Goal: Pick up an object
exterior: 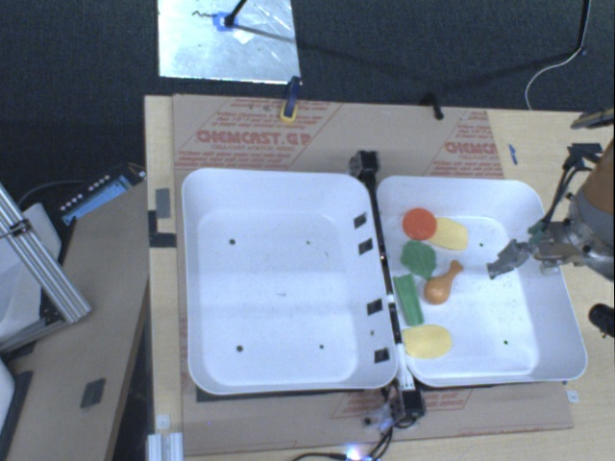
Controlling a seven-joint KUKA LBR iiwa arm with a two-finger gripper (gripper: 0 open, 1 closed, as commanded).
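Approach step: hand (502,263) stood inside the right bin (553,358) near its right wall, empty; jaw spread I could not tell. Orange drumstick toy (442,282) lay nearest, mid-bin. Next: move left, descend over it

The gripper (502,263) hung over the right bin (538,353), apart from the toys clustered by its left wall: an orange-red disc (419,224), two yellow pieces (452,233) (427,340), two green pieces (418,257) (409,299) and an orange drumstick (441,283), beside the left bin (279,286).
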